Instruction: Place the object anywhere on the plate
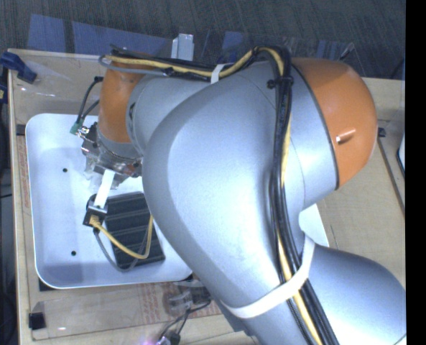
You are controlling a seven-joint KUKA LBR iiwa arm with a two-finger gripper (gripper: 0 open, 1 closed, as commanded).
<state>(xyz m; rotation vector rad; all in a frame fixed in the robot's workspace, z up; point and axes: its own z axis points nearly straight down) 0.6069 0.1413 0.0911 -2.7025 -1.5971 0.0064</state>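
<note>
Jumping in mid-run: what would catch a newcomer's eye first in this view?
The grey arm dominates, sprawling across the middle and right of the view, with a big orange joint at upper right. Its gripper sits low over the white bin on the left.

Smooth plastic bin (faintly glossy), pale wooden bench.
</note>
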